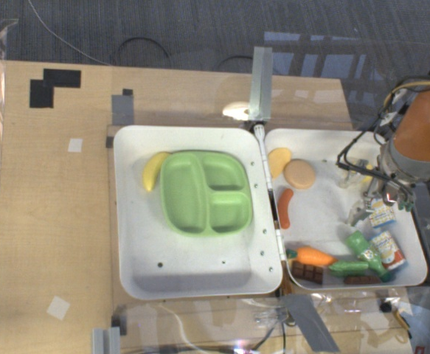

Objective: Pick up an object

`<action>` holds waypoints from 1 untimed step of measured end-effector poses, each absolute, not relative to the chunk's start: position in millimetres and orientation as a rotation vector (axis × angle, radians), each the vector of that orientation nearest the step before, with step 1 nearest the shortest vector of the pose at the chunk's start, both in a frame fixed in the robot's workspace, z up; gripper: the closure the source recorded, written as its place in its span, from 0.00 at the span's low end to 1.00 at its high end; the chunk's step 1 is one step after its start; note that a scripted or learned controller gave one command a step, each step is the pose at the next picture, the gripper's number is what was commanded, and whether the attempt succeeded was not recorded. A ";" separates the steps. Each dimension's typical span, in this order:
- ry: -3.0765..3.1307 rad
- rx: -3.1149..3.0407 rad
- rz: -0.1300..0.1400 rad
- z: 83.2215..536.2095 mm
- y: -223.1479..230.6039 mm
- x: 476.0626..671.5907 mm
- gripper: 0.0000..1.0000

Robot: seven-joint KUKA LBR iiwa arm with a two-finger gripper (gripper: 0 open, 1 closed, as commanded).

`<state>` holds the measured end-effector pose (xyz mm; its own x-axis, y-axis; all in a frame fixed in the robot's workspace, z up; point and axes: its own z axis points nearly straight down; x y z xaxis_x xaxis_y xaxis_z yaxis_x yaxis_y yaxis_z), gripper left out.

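My gripper hangs low over the right side of the right bin, under the orange-banded wrist. It is right beside a small white carton; whether it touches the carton I cannot tell. A second carton and a green packet lie just in front of it. Further left in the same bin lie a tan round bun, a yellow piece, a red sausage, a carrot and a chocolate bar.
The left bin holds a green divided plate with a banana at its left. A green pickle and a brown piece lie along the right bin's front wall. A metal post stands behind the bins.
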<state>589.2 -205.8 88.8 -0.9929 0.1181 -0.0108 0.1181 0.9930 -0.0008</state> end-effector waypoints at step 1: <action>3.127 0.036 -0.004 89.3 -204.9 574.5 0.00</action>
